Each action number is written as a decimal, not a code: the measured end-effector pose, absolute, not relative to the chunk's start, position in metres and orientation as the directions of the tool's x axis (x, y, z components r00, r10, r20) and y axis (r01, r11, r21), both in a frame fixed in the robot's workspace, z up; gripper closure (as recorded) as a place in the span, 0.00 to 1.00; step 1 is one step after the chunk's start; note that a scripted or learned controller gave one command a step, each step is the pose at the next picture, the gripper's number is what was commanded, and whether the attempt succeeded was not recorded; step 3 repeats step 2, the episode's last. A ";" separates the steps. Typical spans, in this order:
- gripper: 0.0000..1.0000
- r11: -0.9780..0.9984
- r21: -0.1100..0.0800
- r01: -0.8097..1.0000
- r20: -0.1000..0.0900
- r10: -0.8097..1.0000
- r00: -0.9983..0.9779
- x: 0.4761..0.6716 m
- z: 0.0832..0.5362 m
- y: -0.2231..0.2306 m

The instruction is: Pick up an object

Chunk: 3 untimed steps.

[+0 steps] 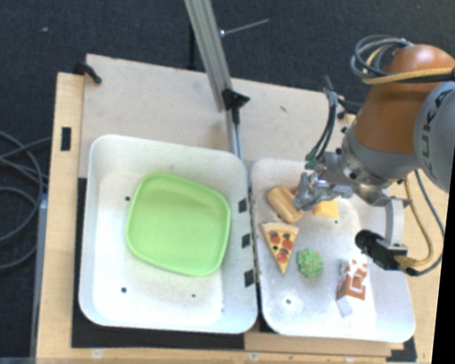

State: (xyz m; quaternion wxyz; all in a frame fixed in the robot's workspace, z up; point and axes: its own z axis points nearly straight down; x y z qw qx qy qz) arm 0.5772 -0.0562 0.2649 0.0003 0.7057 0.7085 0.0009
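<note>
My gripper (307,196) hangs low over the back part of the right bin (374,324). Its tip sits right beside a tan bread roll (283,204) and over a yellow cheese-like piece (327,208). A pizza slice (280,245) lies in front of the roll, near the bin's left wall. A green broccoli floret (310,263) rests to the right of the slice. Further right lies a red and white carton (353,283). Nothing shows between the fingers from this angle.
The left bin (102,204) holds a light green square plate (179,223). A slanted metal pole (210,45) rises from behind the bins' divide. Cables run off the arm at the right, with a black fitting (379,250) above the carton.
</note>
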 end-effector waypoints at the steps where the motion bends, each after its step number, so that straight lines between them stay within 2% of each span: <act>1: 1.00 0.004 0.001 1.000 0.001 1.000 -0.004 0.578 0.265 0.000; 2: 1.00 0.003 -0.001 1.000 0.000 1.000 -0.003 0.573 0.245 0.049; 3: 1.00 0.003 -0.001 1.000 0.000 1.000 -0.003 0.573 0.245 0.049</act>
